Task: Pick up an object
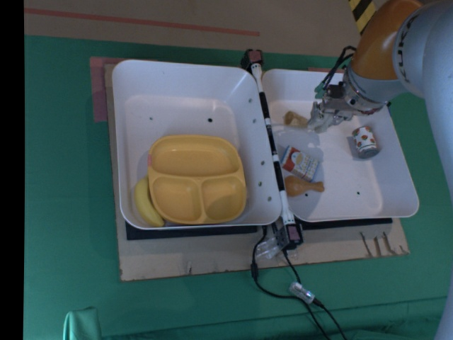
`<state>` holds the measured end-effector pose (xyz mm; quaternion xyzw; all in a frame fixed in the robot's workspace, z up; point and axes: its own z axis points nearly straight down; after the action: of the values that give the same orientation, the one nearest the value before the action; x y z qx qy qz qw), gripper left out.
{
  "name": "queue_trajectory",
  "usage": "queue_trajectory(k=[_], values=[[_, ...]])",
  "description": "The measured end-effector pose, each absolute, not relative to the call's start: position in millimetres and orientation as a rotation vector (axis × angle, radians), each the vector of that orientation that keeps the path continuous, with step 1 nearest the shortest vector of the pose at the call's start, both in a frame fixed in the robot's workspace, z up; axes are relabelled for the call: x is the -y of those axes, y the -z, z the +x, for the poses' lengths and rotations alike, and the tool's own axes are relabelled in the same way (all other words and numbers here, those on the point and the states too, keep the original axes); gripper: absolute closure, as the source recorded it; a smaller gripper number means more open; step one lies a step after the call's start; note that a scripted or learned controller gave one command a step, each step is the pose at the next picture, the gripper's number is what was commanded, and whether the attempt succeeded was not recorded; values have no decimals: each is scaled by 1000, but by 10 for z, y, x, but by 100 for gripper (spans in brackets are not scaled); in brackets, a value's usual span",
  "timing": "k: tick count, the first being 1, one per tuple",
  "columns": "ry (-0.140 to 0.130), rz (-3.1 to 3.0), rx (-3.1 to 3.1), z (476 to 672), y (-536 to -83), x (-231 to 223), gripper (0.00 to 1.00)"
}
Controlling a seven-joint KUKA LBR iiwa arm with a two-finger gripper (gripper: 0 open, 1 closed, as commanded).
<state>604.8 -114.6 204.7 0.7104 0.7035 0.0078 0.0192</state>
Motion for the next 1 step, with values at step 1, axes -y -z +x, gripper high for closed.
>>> queue_trajectory(k=[1], values=[[-24,2205,-2184,6047,-2047,1146,0]])
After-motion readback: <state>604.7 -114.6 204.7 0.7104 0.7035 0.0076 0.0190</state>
